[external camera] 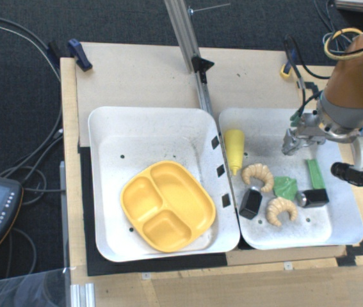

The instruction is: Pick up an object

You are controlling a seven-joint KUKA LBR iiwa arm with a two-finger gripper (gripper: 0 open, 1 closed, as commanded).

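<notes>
A wooden bench (136, 75) holds two white bins side by side. The left bin (104, 139) is the bigger thing to see. A yellow tray (167, 204) with three parts lies in its near half, a bit tilted.

The right bin (258, 123) holds many small things. The arm (354, 85) comes in from the right, grey with an orange band, and hangs over the far right part of this bin. Its gripper (293, 142) points down over bare bin floor, apart from all the things. Nothing is between its fingers. I cannot tell if it is wide or narrow.

A yellow bottle (234, 149) lies by the left wall of the right bin. Just near of it is a croissant (258, 175). A second croissant (282, 210) lies nearer still and to the right. A black box (250, 203) sits left of that one, close to the bin's left wall. A green scrap (285, 187) lies between the two croissants. A green stick (314, 173) lies to the right, and a dark lump (312, 198) touches its near end.

A metal pole (184, 31) runs from the far edge down between the bins. A blue clamp (79, 54) sits on the far left corner of the bench.
</notes>
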